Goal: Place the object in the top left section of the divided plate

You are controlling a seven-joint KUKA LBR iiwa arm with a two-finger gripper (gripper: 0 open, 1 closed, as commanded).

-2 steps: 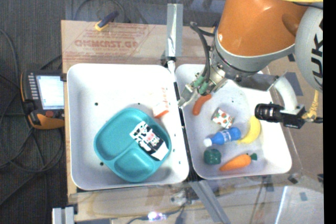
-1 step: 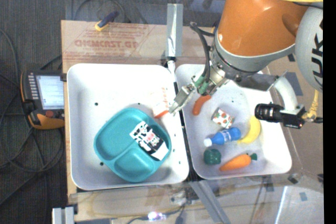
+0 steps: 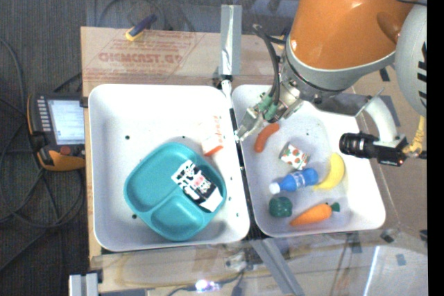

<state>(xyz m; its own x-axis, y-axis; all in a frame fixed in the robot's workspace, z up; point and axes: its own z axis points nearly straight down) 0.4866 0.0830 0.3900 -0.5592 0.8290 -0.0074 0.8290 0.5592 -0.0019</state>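
Note:
A teal divided plate (image 3: pixel 147 180) lies tilted in the left bin (image 3: pixel 118 114), toward its front. A black-and-white patterned packet (image 3: pixel 198 184) rests on the plate's right side, hanging over the rim. A small orange-red piece (image 3: pixel 214 147) lies on the bin floor just beyond the plate, near the bin's right wall. My gripper (image 3: pixel 251 123) hangs low over the near-left corner of the right bin (image 3: pixel 368 215), beside the wall between the bins. An orange sausage-shaped object (image 3: pixel 266 137) lies right below and to the right of it; whether they touch is unclear.
The right bin also holds a white dotted box (image 3: pixel 294 157), a blue-and-white bottle (image 3: pixel 297 181), a banana (image 3: pixel 333 172), a dark green round object (image 3: pixel 280 206) and a carrot (image 3: pixel 313 214). A cardboard sheet (image 3: pixel 146 55) lies behind the left bin.

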